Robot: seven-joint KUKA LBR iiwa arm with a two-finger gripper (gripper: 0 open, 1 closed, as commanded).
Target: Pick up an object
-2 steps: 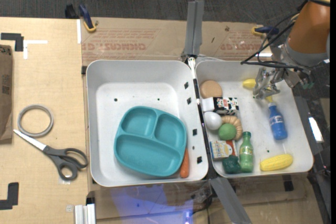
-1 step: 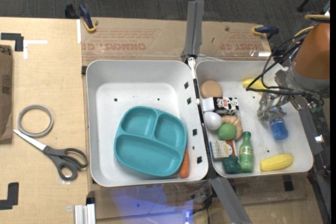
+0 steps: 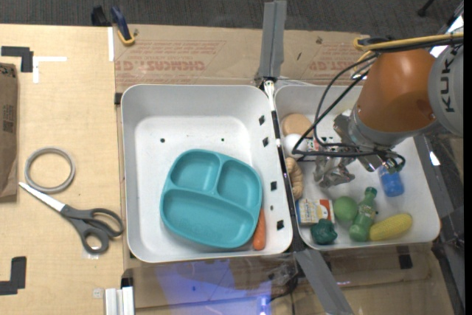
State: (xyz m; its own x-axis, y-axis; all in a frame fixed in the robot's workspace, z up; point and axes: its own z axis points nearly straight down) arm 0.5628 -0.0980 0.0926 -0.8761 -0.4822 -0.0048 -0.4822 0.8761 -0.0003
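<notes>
The right bin (image 3: 428, 229) holds several small objects: a yellow corn-like piece (image 3: 391, 226), a green bottle (image 3: 363, 217), a green ball (image 3: 344, 207), a dark green piece (image 3: 323, 233), a small red-and-white carton (image 3: 316, 211), a blue-and-white item (image 3: 391, 182), a tan round item (image 3: 297, 125) and a beige knobbly piece (image 3: 295, 177). My gripper (image 3: 335, 175) hangs low over the middle of this bin, just above the green ball. Its metal fingers point down and look close together, with nothing seen between them. The orange wrist band (image 3: 394, 88) covers the bin's back part.
The left bin (image 3: 147, 107) holds a teal divided plate (image 3: 212, 198) and an orange carrot (image 3: 259, 231) at its right wall. On the wooden bench to the left lie scissors (image 3: 74, 216) and a roll of tape (image 3: 49, 169). Cables loop beside the wrist.
</notes>
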